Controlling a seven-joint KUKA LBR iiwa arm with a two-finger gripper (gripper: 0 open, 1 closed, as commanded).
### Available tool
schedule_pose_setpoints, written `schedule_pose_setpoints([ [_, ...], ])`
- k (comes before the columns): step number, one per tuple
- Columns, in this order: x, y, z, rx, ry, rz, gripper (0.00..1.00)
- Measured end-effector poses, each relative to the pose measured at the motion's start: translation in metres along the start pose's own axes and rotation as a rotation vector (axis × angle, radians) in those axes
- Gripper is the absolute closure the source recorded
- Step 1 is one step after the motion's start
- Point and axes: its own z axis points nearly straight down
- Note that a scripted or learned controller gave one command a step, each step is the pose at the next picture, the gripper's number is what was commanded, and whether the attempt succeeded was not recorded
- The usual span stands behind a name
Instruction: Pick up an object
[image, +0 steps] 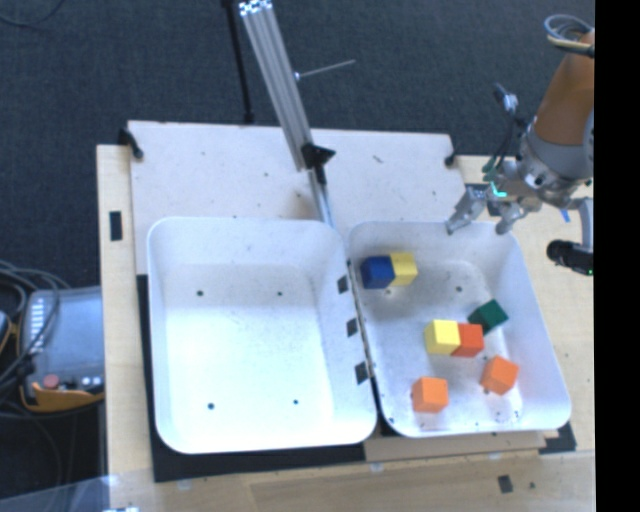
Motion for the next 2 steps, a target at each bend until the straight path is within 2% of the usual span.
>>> schedule_pose_setpoints([
  [1,0.0,0.001,-0.003,-0.003,-0.002,-0.005,0.0],
  [2,0.001,0.0,0.06,0.001,-0.001,-0.007,0.0],
])
